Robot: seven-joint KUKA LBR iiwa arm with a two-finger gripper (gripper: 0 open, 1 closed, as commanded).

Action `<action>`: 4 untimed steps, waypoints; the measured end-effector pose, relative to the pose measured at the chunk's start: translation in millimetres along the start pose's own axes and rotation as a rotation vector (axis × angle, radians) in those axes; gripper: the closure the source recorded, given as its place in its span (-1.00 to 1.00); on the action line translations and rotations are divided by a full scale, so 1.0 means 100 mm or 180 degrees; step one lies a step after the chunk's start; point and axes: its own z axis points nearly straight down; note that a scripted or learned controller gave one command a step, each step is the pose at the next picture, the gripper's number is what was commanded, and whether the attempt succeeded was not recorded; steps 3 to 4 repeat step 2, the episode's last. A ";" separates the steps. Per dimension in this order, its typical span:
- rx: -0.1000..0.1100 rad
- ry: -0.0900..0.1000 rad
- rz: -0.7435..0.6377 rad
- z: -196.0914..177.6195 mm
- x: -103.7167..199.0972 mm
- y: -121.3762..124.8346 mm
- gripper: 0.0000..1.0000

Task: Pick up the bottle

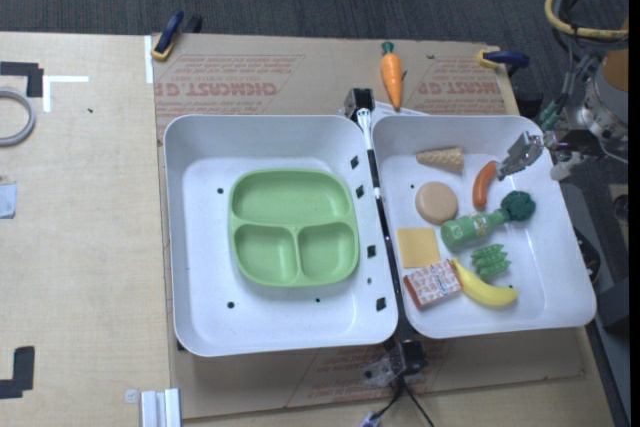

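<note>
Nearest us, at the bottom edge of the tabletop (80, 315), we see a black clamp (400, 360) with a cable just below the seam where the two bins meet. Moving up into the right bin (560, 305), we find a banana (486, 287) lying along its near side, touching a small red-and-white box (432, 284) on its left. Just above the banana sits a bunch of green leafy vegetable (490, 260), and left of that a flat yellow cheese slice (418, 245). We see the bottle (474, 228), green, lying on its side near the middle of this bin, its length running from the cheese slice up toward a broccoli (517, 205) at its right end. A round tan bun (437, 202) lies just left of the bottle. Farther back are a red sausage (484, 181) and a cone (441, 157). The left bin (190, 215) holds a green divided plate (294, 227) with three sections. The gripper (520, 155) hovers over the far right corner of the right bin, beside the sausage and well above the bottle; its fingers look slightly apart with nothing between them. Beyond the bins, a carrot (390, 73) rests on the cardboard (230, 80), with a blue clip (168, 33) at the far left corner.
</note>
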 end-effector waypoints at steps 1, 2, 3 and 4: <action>-0.0001 -0.0004 -0.0003 -0.09 0.00 0.00 1.00; 0.0000 0.0000 -0.0491 0.43 0.29 -0.72 1.00; 0.0000 0.0000 -0.0491 0.43 0.29 -0.72 1.00; 0.0000 0.0000 -0.0491 0.43 0.29 -0.72 1.00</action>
